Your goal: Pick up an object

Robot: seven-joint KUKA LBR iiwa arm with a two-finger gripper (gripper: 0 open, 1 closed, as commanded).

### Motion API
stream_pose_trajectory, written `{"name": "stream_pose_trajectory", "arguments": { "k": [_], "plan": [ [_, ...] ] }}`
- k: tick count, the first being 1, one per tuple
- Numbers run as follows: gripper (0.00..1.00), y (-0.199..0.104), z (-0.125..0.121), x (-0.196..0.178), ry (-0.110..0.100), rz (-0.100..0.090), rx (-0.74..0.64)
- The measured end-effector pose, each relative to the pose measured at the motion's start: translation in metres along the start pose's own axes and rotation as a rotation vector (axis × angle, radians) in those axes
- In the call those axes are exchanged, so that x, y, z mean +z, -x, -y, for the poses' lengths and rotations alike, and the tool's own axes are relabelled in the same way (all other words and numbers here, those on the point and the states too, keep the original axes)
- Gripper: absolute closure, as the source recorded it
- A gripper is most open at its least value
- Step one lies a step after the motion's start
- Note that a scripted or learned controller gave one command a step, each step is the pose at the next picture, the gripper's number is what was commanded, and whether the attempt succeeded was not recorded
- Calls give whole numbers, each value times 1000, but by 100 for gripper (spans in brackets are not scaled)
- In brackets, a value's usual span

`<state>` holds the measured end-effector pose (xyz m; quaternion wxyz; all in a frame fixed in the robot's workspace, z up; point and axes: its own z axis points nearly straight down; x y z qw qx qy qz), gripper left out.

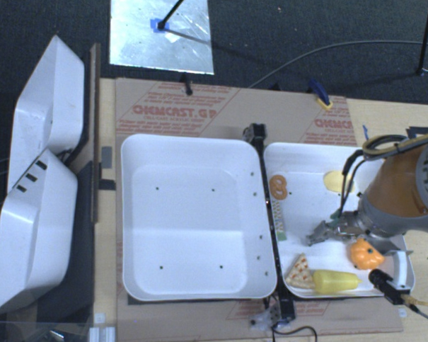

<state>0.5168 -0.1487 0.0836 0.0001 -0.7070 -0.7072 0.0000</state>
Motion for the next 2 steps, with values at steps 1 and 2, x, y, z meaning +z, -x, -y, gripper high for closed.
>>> {"name": "stream_pose_trajectory", "arguments": {
  "k": [1,2],
  "plan": [
    [100,0,0,-11,1,1,0],
    [100,8,1,-70,6,2,0]
  ]
}}
